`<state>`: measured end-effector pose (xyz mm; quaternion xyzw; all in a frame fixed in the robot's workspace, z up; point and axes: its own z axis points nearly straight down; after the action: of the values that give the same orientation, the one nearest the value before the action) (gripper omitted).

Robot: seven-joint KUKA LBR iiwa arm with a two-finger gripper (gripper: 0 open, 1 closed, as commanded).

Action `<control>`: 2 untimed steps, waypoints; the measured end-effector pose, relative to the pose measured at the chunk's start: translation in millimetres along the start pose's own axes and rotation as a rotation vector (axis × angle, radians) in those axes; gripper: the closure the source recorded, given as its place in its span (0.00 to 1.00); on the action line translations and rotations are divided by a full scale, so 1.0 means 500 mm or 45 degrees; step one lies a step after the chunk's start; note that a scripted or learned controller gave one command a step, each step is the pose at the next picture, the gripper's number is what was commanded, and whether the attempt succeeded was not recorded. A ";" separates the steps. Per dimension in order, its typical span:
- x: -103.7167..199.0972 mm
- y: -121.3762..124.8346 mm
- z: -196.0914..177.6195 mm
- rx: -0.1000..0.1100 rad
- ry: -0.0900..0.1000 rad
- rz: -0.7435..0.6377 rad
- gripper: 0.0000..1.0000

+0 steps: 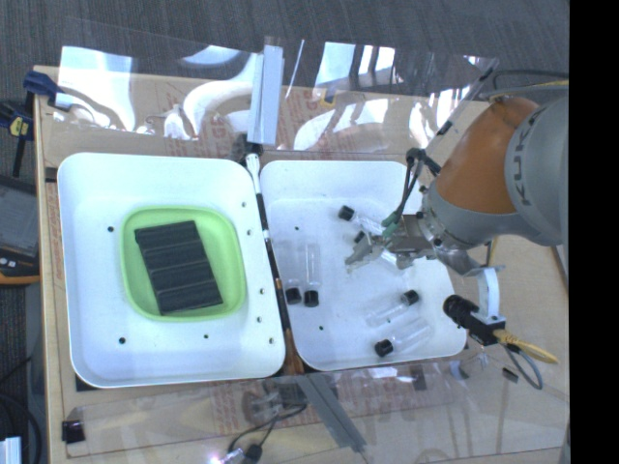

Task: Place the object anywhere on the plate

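Observation:
A green plate lies in the left bin. On it rests a dark ridged rectangular block, set slightly askew. My gripper hangs low over the middle of the right bin, far from the plate. Several clear vials with black caps are scattered around it: one cap up and to its left, a clear vial to its left, and another capped vial below it. I see nothing held in the gripper.
Two black caps sit by the right bin's left wall, and one more capped vial lies near its front edge. The grey and orange arm covers the bin's right side. Clear panels stand behind both bins.

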<state>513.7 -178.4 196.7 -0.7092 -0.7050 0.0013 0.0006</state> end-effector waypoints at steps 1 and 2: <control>-0.056 -0.017 -0.057 -0.001 0.002 0.026 0.00; -0.053 0.049 -0.123 0.000 0.002 -0.015 0.00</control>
<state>538.3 -204.8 258.2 -0.7050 -0.7092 0.0007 0.0013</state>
